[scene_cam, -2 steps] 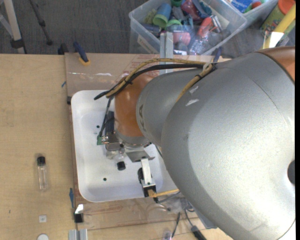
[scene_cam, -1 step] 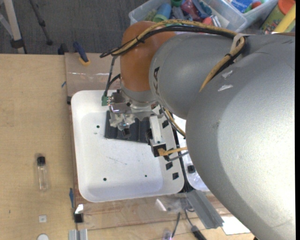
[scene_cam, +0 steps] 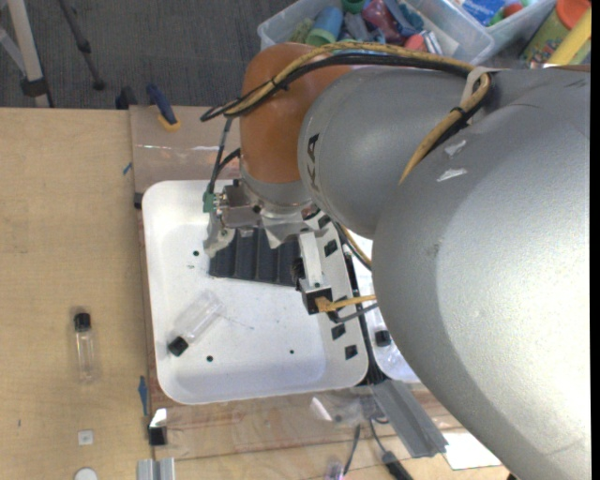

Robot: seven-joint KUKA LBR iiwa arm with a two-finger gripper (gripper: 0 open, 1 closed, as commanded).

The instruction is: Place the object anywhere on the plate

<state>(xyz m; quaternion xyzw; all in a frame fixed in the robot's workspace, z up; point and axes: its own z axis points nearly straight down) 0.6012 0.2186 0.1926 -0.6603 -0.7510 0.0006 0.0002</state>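
Over the far half of the white bin (scene_cam: 164, 234), the gripper (scene_cam: 248, 255) hung low above the floor, carried by the grey arm (scene_cam: 469, 244) that reached in from the right and covered most of that side of the camera view. An orange band (scene_cam: 272, 112) sat just above the wrist, and a yellowish cable (scene_cam: 375, 52) ran along the arm's upper surface. The gripper appeared as a dark ribbed block seen from above. Whether it was open or shut could not be told, and nothing could be seen in its grasp.

The task's object, a clear vial with a black cap (scene_cam: 192, 323), lay on its side on the bin floor near the near-left corner, its cap end pointing toward that corner. It lay apart from the gripper, nearer the front wall. A few small dark specks dotted the bin floor around it.

Outside the bin, on the wooden bench (scene_cam: 56, 206), a second small vial (scene_cam: 84, 345) lay well to the left of the bin's left wall. A blue clamp (scene_cam: 166, 114) sat at the bench's far edge, just beyond the bin's far-left corner. Beyond the bench, a clear tub of coloured items (scene_cam: 403, 23) stood at the top of the view, partly behind the arm.
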